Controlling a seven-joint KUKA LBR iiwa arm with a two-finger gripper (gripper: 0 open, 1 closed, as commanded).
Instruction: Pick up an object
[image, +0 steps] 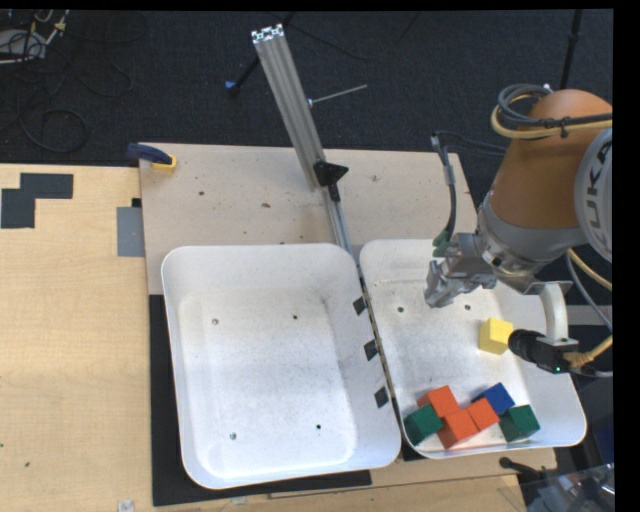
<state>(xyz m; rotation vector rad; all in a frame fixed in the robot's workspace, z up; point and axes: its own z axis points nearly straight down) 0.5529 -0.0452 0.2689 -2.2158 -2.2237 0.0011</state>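
The gripper (443, 288) hangs over the upper part of the right bin (405, 262), reaching in from the right on the grey arm (545, 200) with its orange band. Nothing sits between its fingers, but from this slanted angle I cannot tell whether they are spread or closed.

The nearest block is the yellow block (494, 336), a little below and to the right of the gripper, standing alone on the bin floor and apart from everything else. Further below, near the bin's bottom edge, lies a tight cluster: two orange blocks (458, 414) touching each other, a green block (424, 424) at the left end just beside the bin's lower rim, a blue block (498, 397) on the right, and a second green block (519, 423) beside it near the lower right rim. These pieces are packed closely, with little room between them.

Directly below and to the left of the gripper the bin floor is bare white, giving open space toward the shared divider between the two bins. That divider, with small black clips (369, 349) along it, runs just left of the gripper. Beyond it the left bin (200, 270) stretches well away to the left. A metal rail (295, 105) slants up from the bins' upper junction, above and left of the gripper.
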